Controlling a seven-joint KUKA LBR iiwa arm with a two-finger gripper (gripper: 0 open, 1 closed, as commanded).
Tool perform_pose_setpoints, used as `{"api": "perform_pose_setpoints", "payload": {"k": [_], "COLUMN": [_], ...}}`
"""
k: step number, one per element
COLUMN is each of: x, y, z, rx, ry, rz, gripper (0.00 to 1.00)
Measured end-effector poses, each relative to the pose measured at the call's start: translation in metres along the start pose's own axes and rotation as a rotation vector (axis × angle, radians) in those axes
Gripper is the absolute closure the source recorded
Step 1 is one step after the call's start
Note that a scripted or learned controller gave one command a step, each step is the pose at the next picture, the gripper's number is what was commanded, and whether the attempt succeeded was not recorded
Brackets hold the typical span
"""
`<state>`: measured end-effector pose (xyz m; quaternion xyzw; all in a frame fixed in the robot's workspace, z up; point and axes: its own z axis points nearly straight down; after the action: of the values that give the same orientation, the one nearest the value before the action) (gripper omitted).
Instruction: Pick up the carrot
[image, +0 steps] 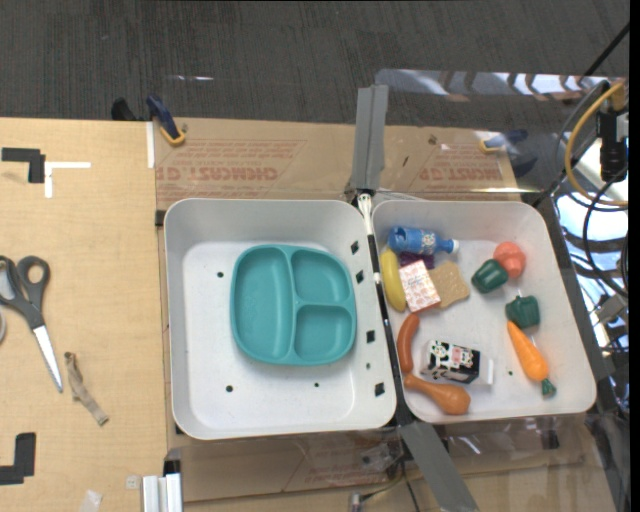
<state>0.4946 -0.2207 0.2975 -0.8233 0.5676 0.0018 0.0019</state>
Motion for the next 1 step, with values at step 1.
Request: {"api": "perform_pose_setpoints", "payload": {"k": [1], "x": [-0.0148], "y": [0.0079], "z": [0.1907], "rx": [0.005], "ry": [0.005], "rz": [-0.22], "gripper": [1.0]}}
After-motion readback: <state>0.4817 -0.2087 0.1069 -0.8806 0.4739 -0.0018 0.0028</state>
